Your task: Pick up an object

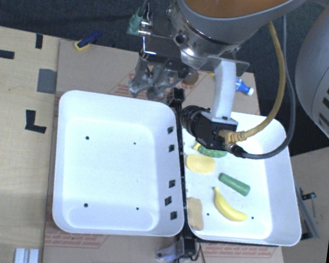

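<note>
The right bin (272, 231) holds several small items: a pale yellow lemon-shaped piece (200, 164), a green cylinder (233, 184), a yellow banana (228, 208) and a tan block (194, 212) against the bin's left wall. A green piece (208, 153) peeks out from under the black unit on the arm. My gripper (150, 85) hangs beyond the far edge of the left bin (65, 144), over the cardboard and well apart from the items. I see nothing held in it.
The arm's large grey and orange body (230, 9) covers the top middle. A black unit with a yellowish cable (213, 131) overhangs the right bin's far left corner. A blue and yellow object (87, 39) lies on the bench at far left.
</note>
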